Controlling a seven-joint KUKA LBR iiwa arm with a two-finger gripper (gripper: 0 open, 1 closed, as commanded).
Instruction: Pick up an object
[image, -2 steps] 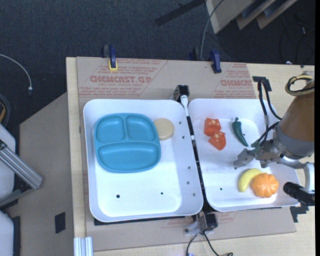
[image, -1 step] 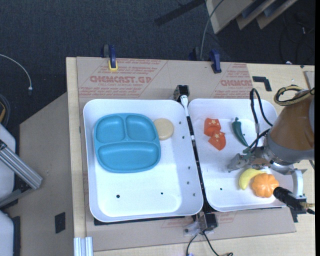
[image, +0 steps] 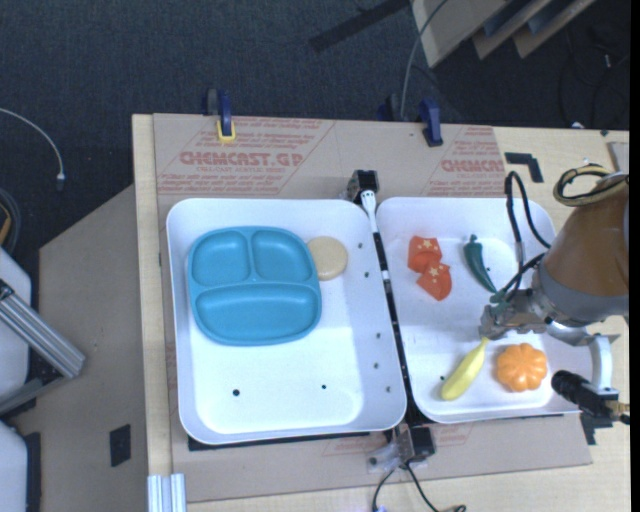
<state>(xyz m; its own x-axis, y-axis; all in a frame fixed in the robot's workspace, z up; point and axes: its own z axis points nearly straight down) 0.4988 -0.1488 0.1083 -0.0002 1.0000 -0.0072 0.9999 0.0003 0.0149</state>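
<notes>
**Gripper hanging low over the right bin**

The arm (image: 590, 255) is reaching in from three o'clock, and its gripper (image: 512, 322) is hovering low in the right bin (image: 400, 300), just above the top end of the banana (image: 464, 372). The view is too coarse here to tell whether the fingers are spread or closed, and nothing is visibly sitting between them.

The banana is lying tilted at about six o'clock in that bin, with the pumpkin (image: 521, 367) just beside it toward three o'clock. A green pepper (image: 478, 262) is lying at twelve o'clock from the gripper, and two red pieces (image: 429, 266), possibly strawberries, are sitting at ten o'clock.

In the left bin (image: 300, 400), a blue plate (image: 255, 285) is resting toward ten o'clock, a cookie (image: 328, 257) touching its right edge.
</notes>
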